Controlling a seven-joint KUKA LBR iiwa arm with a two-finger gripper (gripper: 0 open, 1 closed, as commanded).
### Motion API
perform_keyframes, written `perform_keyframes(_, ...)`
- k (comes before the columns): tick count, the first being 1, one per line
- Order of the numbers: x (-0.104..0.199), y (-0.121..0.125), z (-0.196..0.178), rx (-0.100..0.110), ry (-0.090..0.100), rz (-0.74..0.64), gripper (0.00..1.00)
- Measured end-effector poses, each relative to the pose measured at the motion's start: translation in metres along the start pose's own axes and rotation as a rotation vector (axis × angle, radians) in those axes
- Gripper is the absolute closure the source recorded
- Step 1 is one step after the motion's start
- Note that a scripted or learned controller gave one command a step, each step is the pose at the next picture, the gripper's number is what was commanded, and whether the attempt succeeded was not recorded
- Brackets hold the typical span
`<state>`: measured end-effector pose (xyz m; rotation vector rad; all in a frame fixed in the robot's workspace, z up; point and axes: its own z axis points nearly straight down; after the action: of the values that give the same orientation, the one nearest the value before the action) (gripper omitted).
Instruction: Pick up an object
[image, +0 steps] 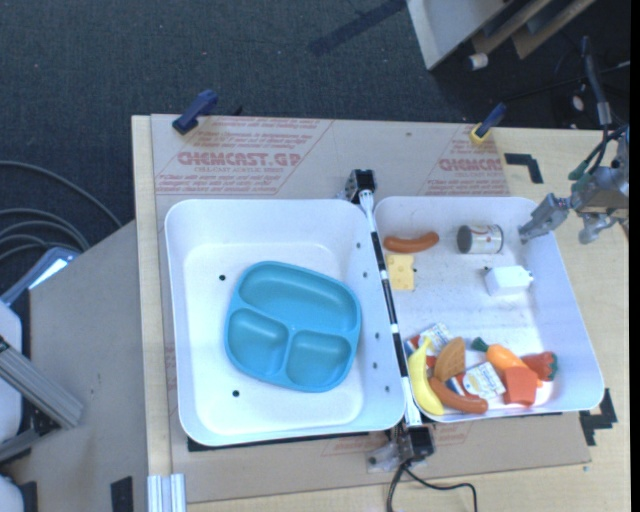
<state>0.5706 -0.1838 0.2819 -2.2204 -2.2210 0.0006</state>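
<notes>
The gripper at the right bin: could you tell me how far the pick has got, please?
Nothing looks done yet. The gripper is open and holds nothing, poised over the right bin's far right rim. The can, white block, sausage and cheese lie untouched on the floor of the bin. Left: descend on one item, close and lift.

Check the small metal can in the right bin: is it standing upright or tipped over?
Tipped over. The can lies on its side on the right bin floor, its round dark end facing left, between the sausage and the hand.
</notes>
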Motion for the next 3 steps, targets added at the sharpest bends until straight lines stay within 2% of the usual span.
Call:
perform_keyframes(1, 0.027, 0.039, 0.107, 0.002, 0.001, -0.001, 0.0)
perform_keyframes(2, 0.09, 0.02, 0.196, 0.002, 0.001, -0.001, 0.0)
perform_keyframes(3, 0.089, 0.021, 0.186, -0.001, 0.0, 0.001, 1.0)
